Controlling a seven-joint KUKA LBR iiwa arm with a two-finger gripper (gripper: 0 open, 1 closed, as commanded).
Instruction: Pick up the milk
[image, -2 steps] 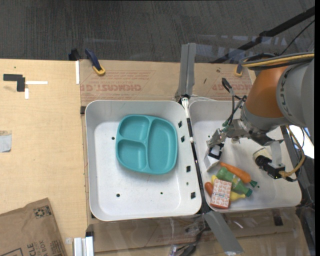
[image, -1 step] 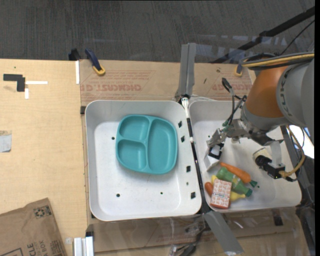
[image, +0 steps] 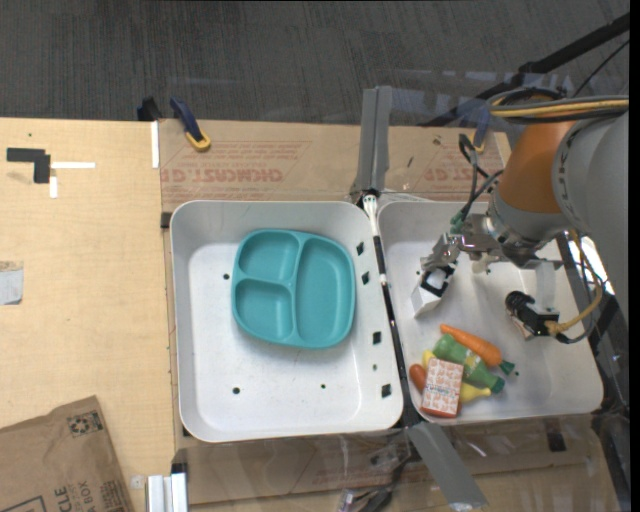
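Note:
The milk (image: 430, 295) is a small white carton with a dark patch near its top. It is tilted in the left part of the right bin (image: 560, 400). My gripper (image: 437, 272) reaches in from the right, and its fingers close on the carton's upper end. The rest of the carton slants down-left below the fingertips. I cannot tell whether its lower end touches the bin floor.
In the right bin's front part lie an orange carrot (image: 472, 343), a green piece (image: 470, 366), a yellow piece (image: 478, 392) and a red-and-cream box (image: 443, 387). A teal divided plate (image: 295, 288) sits in the left bin (image: 200, 380). The arm's cable (image: 535, 318) hangs over the right bin.

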